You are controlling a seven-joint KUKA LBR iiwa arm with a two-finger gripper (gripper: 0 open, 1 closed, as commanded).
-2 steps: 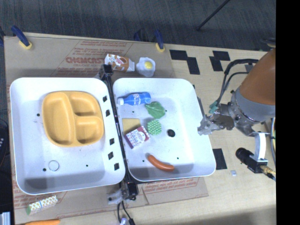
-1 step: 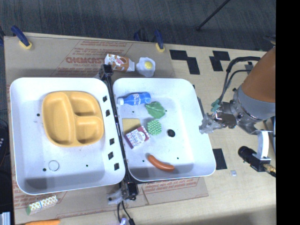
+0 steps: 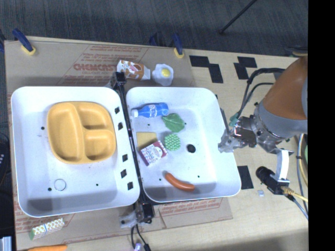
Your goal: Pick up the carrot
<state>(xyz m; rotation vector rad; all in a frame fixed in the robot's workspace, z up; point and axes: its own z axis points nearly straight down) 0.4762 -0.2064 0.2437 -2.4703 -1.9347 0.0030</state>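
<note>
My pincer point(image 3: 226, 144) sits off the right edge of the right bin point(image 3: 222, 163), roughly level with its middle, just outside the rim. Can't tell how far it's open; the tip is a blurry grey lump from this angle. Nothing visible in it. My wrist and the orange band point(image 3: 290, 95) are further right, cables looping above and below.

Carrot point(image 3: 179, 181) lies flat on the floor of the right bin, near the front wall, running left to right at a slight slant. It's orange-red, nothing touching it. Well apart from my pincer, down and to the left of it.

Other stuff in the right bin: blue bottle point(image 3: 151, 110) on its side near the back-left, green leafy piece point(image 3: 174, 122) just right of it, green round textured ball point(image 3: 172, 141) below that, yellow wedge point(image 3: 146, 138) beside the ball on the left, small red-and-white carton point(image 3: 153, 153) just below the wedge, small dark round item point(image 3: 190, 149) right of the ball.

Left bin point(image 3: 23, 156) holds a yellow divided tray point(image 3: 81, 131), three compartments, upright.

On the bench behind the bins: a brown-and-white packet point(image 3: 130, 69) and a white-and-yellow object point(image 3: 164, 74). Front-left of the bench, a small wrapped packet point(image 3: 47, 228).
</note>
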